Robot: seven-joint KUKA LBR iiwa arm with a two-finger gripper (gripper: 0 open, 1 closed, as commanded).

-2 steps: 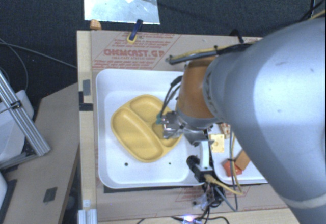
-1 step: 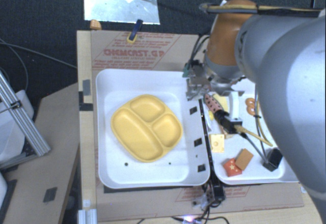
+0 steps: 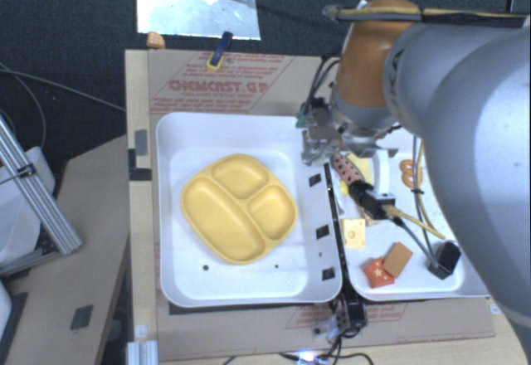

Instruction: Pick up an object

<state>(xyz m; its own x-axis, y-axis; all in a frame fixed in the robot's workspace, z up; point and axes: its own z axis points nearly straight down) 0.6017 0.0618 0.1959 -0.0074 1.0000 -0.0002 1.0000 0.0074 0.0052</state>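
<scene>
My gripper (image 3: pixel 319 146) hangs below the orange wrist band, over the wall where the two bins meet, toward the far end. The right bin (image 3: pixel 415 293) holds several small things. A pale yellow square piece (image 3: pixel 354 233) lies near its left wall, with a red block bearing a white star (image 3: pixel 379 273) and a brown block (image 3: pixel 399 258) nearer the front. A yellow and red patterned piece (image 3: pixel 345 165) lies just right of the gripper. An orange item (image 3: pixel 409 173) and a white strip (image 3: pixel 382 175) sit farther right. The arm hides much of this bin.
The left bin (image 3: pixel 174 272) holds a yellow divided plate (image 3: pixel 239 206). A small black block (image 3: pixel 446 260) lies at the right bin's front right. Behind the bins, a cardboard sheet carries a blue and yellow tool (image 3: pixel 221 51). A metal frame (image 3: pixel 33 189) stands at left.
</scene>
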